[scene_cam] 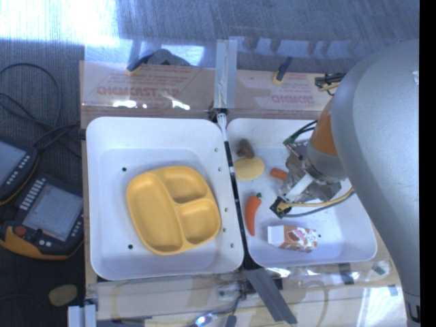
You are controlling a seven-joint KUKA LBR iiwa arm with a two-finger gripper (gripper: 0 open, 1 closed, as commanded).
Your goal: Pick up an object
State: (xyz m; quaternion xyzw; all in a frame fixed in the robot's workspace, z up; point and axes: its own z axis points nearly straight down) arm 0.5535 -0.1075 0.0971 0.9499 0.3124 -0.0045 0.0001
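Though near tool (pixel 289 195), carrot (pixel 252 215) tip down-view.

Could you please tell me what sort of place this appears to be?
Probably a robotics lab: a grey robot arm at two white bins, a toy carrot in one, a teach pendant on the carpet.

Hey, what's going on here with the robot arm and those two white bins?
The grey arm reaches over the right bin, its gripper among small things lying there: an orange carrot, a pale yellow piece, a brown piece, a small orange-red piece and a white packet. I can't see that it holds any of them. The left bin has a yellow divided plate in it.
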